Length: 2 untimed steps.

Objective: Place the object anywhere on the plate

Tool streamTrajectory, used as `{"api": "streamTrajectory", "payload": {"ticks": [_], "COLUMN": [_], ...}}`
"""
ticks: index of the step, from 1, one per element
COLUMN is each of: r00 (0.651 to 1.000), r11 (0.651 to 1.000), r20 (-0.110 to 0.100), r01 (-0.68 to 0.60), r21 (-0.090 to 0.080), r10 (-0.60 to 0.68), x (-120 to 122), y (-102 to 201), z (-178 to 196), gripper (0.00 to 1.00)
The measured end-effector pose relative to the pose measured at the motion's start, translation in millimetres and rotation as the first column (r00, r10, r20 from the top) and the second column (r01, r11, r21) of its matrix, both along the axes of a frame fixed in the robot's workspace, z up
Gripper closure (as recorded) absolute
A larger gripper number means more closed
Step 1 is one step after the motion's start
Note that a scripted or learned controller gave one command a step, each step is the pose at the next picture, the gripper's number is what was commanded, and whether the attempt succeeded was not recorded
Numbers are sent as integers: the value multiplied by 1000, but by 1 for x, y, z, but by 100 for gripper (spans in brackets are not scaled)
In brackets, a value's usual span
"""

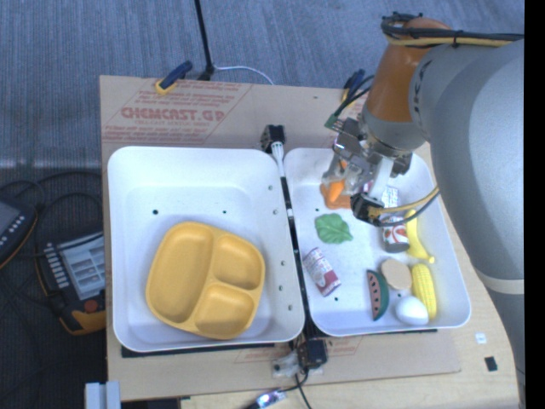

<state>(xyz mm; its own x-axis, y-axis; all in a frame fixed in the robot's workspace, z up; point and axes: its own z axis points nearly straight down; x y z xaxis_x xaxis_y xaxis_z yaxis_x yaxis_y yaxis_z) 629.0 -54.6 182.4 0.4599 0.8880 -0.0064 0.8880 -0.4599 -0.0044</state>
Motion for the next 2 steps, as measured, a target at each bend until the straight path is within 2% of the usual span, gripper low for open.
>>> {"api": "streamTrajectory", "payload": {"ticks": [1,2], "r00": [991,909], "r11": [991,909], "r20": [5,-5], "r01": [133,416], "r21": [3,-2], "r10": [-133,-416], "x": [-19,-49], "y": [70,134], "z": [65,-2], "gripper": [100,100]}}
